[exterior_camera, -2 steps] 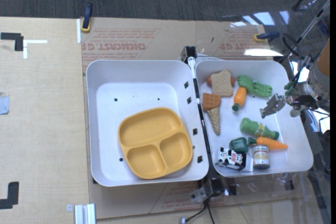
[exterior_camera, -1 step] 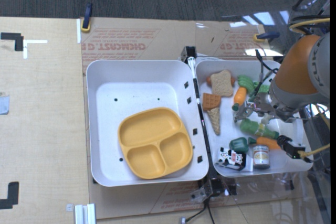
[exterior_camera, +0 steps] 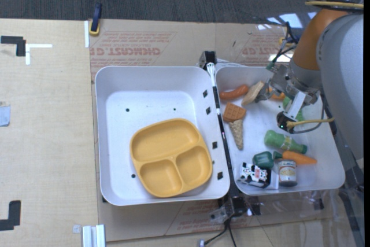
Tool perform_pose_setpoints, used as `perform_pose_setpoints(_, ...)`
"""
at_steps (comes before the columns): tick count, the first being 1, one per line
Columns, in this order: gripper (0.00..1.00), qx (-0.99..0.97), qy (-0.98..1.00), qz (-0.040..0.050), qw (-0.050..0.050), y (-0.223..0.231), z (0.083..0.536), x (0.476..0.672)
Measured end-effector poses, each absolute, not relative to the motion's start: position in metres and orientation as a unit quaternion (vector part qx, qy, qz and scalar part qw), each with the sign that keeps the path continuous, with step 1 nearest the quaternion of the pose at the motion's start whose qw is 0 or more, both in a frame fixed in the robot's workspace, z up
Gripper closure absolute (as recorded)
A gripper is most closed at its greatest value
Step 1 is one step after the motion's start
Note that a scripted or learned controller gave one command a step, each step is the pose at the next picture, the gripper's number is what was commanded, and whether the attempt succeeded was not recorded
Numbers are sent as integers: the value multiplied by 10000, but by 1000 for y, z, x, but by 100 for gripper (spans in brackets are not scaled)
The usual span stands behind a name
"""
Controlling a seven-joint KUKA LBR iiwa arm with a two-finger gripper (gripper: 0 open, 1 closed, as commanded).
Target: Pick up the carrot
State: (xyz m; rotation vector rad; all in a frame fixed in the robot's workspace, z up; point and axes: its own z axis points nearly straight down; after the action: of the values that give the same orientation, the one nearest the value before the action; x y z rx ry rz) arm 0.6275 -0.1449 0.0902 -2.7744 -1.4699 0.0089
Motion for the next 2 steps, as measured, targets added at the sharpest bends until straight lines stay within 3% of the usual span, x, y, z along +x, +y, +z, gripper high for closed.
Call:
perform_pose_setpoints(1,0,-9499,-3106,192,307,-195,86,653)
perform_pose_setpoints(2,0,-9404,-3399,10,110,-214,158,544)
